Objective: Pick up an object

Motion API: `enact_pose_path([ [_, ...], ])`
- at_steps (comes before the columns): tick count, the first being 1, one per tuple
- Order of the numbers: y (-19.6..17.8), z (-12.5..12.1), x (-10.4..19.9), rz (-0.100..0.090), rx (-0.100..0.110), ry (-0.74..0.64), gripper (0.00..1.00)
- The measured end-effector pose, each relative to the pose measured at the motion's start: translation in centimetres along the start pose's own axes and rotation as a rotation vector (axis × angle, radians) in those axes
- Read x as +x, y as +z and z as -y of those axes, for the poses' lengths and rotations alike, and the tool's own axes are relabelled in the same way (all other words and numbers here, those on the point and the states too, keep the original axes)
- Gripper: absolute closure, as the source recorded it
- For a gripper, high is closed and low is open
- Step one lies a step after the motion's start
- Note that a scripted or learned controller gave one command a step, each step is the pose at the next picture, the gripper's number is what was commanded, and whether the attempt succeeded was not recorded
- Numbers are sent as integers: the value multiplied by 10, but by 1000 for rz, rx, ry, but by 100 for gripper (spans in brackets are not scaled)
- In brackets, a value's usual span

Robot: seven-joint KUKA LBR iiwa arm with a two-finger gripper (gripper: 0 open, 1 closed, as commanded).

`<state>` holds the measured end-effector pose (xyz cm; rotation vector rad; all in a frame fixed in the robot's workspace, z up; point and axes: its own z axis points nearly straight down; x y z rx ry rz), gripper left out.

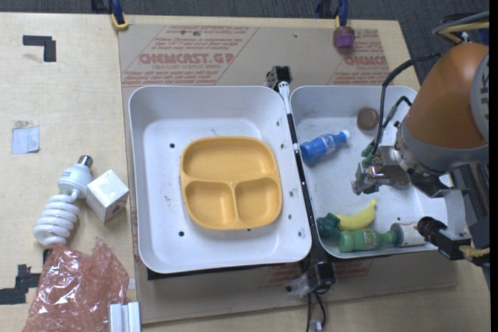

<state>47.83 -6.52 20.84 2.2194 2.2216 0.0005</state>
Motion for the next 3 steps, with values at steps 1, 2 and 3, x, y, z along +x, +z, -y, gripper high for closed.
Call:
enact_pose_path([
  [1, 0, 0, 0, 0, 0, -1, 0],
  [2, 86, 1, -44, -1, 1, 3, 0],
  [3, 116, 1, -35, -1, 2, 3, 0],
])
